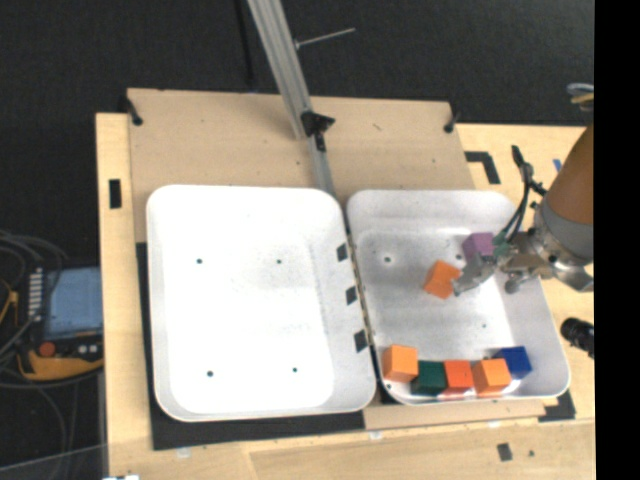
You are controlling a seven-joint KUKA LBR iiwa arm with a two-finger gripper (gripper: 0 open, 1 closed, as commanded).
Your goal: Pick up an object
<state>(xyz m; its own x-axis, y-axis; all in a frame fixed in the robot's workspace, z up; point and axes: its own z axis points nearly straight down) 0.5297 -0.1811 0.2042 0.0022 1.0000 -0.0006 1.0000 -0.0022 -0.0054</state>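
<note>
Nearest the camera, along the front wall of the right bin (530,303), a row of blocks lies packed together: an orange cube (401,361), a green block (431,377), two more orange blocks (459,374) (491,374), and a blue block (514,360) at the right end.

Farther back, in the open middle of that bin, a lone orange block (441,279) sits tilted, well apart from the front row. The end effector (478,272) hangs just to its right, fingers reaching leftward toward it; one fingertip looks to be touching or nearly touching the block's right side. Whether the fingers are spread or pressed together I cannot tell, and the block is not visibly between them.

Just behind the end effector lies a purple block (481,244), close beside the wrist.

The likely target is the lone orange block, lying immediately left of the end effector.

The left bin (160,268) and the counter (115,168) extend beyond.
</note>
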